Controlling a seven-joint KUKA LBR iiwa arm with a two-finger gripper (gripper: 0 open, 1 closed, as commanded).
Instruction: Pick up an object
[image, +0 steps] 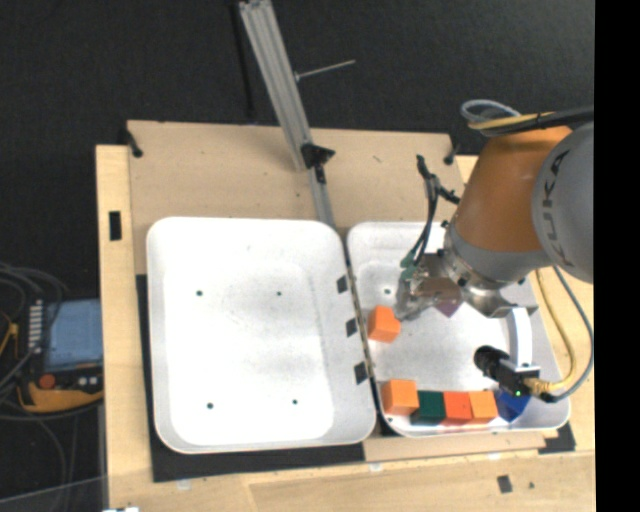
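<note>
Orange cube-shaped block (384, 325) lay in the right shallow white bin (372, 245), just beside the hand (412, 298); whether the hand gripped it was unclear

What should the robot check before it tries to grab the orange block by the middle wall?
1. Orange block lies in the right bin: ok.
2. Gripper is above the block: ok.
3. Block is between the fingers: cannot tell.
4. Block is apart from the row of blocks at the near wall: ok.
5. Room between block and the bin's left wall: not ok, it sits close.
6. Left bin ready for a drop: ok.
</note>
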